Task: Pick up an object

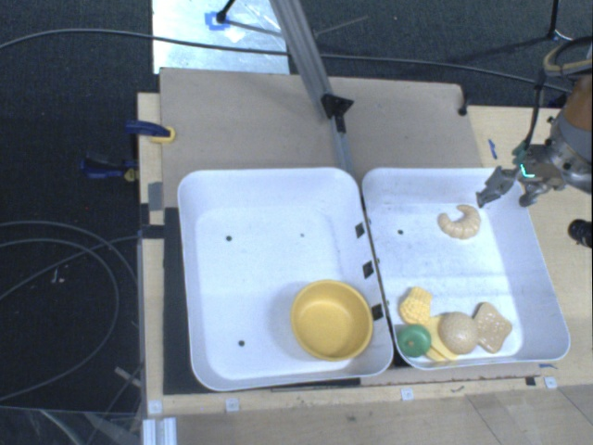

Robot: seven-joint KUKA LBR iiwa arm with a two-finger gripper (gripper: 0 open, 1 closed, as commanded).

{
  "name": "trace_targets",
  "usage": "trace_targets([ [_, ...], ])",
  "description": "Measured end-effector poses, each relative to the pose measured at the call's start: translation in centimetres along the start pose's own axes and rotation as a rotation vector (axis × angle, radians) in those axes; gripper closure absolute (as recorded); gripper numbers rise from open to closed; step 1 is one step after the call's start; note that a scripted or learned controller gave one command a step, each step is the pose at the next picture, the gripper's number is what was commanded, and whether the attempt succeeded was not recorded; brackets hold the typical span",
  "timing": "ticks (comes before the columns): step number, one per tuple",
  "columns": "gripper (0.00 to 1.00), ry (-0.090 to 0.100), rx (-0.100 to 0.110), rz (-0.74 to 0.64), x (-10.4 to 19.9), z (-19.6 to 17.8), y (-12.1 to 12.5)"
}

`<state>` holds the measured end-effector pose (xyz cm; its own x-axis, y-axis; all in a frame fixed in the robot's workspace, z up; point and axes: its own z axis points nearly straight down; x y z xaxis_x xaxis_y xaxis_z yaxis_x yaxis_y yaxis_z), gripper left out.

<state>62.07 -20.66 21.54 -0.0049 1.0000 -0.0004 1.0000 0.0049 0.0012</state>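
Dark carpeted floor point(65, 82) with looping black cables point(56, 276), tan wooden bench point(250, 119), bright floor patch point(218, 17).

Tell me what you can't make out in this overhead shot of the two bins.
- Arm: cut off by the camera view's right edge; its pincer is blurred.
- Yellow bowl: its far inner wall is hidden by its own rim.
- Toy food cluster in the right bin: pieces overlap, too small to identify.

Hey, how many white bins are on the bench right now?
2. The left bin holds a yellow bowl. The right bin holds a croissant and a cluster of small toy foods at its near edge; some pieces may be hidden.
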Motion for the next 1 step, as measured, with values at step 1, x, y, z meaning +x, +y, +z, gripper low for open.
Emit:
trace_targets([
  [1, 0.0, 0.0, -0.001, 0.0, 0.0, -0.05, 0.03],
])
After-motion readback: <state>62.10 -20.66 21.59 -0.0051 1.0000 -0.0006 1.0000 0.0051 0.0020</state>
